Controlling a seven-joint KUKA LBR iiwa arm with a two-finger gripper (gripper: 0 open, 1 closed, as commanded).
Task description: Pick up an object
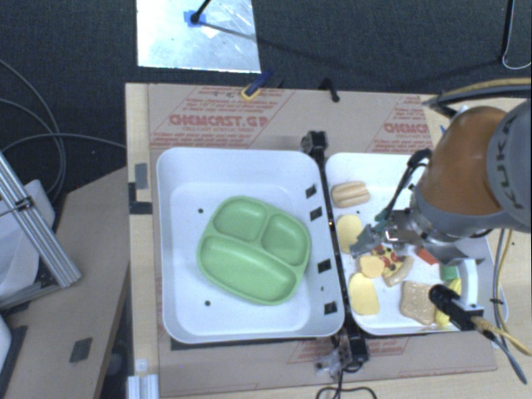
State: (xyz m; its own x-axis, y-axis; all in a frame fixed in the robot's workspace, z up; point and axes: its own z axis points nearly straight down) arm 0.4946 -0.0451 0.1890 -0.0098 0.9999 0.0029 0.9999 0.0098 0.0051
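Arm low over the right bin point(391, 166), its tool point(371, 238) down among toy food pieces.

The bench point(224, 110) is lined with brown board printed in red with "CHEMCAST GP", repeated at the back behind both bins; part of the lettering "KU" shows on the arm's point(470, 169) grey housing. The left bin point(187, 181) carries a green divided plate point(253, 248). In the right bin lie a hot-dog bun point(350, 194) near the back, a pale yellow piece point(347, 226) beside the divider, a pizza-like slice point(396, 270), another yellow piece point(363, 294) toward the front, and a tan bread slice point(416, 302). The tool sits just above the pizza-like slice and beside the pale yellow piece; whether its fingers are apart or closed I cannot tell, and nothing is visibly held between them.
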